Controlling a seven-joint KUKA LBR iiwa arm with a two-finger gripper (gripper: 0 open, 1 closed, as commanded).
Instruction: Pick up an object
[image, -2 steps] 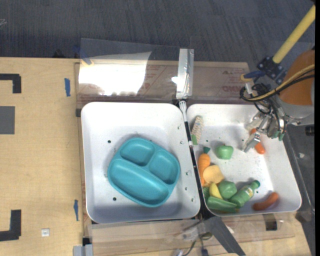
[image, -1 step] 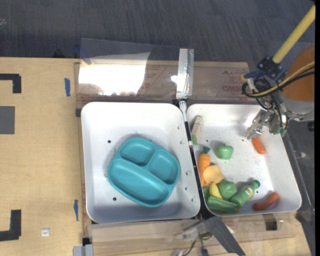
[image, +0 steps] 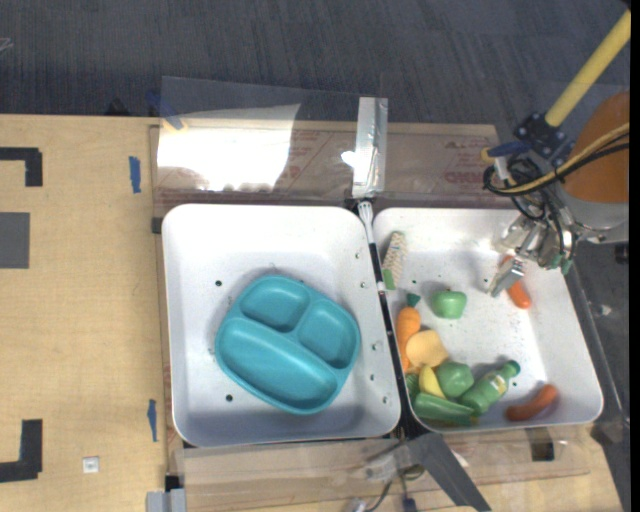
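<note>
While the arm (image: 600, 170) reaches in from the right, the tool (image: 512, 272) hangs over the upper right part of the right bin (image: 585, 345). Its fingers point down and to the left, and an orange-red piece, maybe a small carrot (image: 519, 295), lies just beside the fingertips. Whether the fingers are open or closed I cannot tell, because the metal parts and cables blur together there. I also cannot tell if the carrot is touched or only near.

The other toy foods lie lower in this bin, well apart from the tool. A green pepper (image: 449, 303) sits near the middle. Along the left wall are a corn cob (image: 392, 260) and an orange piece (image: 408, 324), and a yellow piece (image: 424, 349) lies next to it. At the bottom are several green pieces (image: 455, 380), crowded and touching, and a red sausage (image: 531, 402) lies at the lower right. The left bin (image: 185, 250) holds a teal tray (image: 288, 342) with compartments.

I judge that the step in hand is the approach or the grasp itself, with the carrot as the likely target. Nothing looks lifted yet. The next move calls for the fingers to come around the carrot, close firmly on it, and then rise straight up. The carrot is small and lies close to the right wall, so the aim must be exact.
</note>
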